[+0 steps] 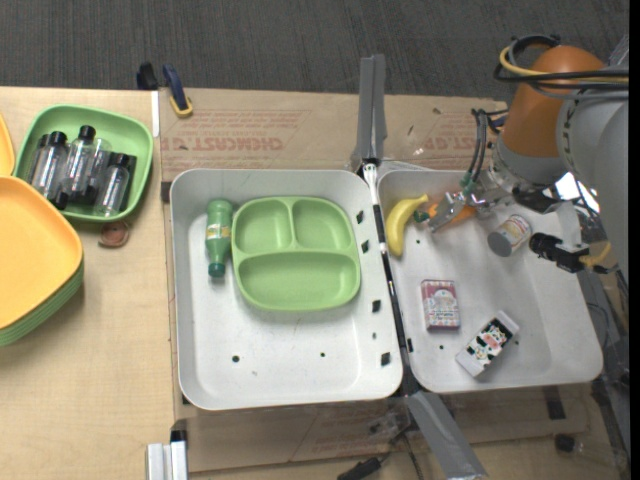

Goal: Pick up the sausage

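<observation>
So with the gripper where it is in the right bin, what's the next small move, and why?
Probably a short drop straight down. The gripper sits right over the sausage, the orange piece lying just right of the banana, and the view doesn't show a grasp on it. With the banana that close, I'd avoid any shift toward it.

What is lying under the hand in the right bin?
Under the hand lies an orange, elongated thing, probably the sausage, beside the banana. The hand covers its far end.

Dark grey carpet floor [250, 18] behind wood bench [90, 408], w/ cardboard sheet [270, 133] under bins.
</observation>
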You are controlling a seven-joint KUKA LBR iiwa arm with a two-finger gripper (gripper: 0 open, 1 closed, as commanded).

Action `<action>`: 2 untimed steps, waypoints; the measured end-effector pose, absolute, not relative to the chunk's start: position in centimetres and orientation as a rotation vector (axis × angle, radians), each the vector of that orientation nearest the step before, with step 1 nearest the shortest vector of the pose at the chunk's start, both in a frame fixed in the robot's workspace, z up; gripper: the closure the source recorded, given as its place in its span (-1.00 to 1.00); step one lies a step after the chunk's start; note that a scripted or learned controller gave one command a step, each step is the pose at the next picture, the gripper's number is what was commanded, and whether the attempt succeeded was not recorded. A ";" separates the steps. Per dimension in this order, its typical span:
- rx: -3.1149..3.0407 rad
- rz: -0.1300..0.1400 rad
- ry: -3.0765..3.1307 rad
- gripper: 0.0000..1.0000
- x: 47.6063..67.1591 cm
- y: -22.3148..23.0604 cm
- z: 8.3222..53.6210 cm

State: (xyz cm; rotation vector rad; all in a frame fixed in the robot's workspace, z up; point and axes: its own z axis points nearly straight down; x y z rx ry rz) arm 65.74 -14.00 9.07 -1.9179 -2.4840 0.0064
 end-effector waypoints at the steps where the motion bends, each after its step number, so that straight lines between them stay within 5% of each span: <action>1: -1.891 0.007 -2.503 -1.00 65.7 -12.2 9.1; 2: -1.893 0.008 -2.505 1.00 65.8 -12.3 10.0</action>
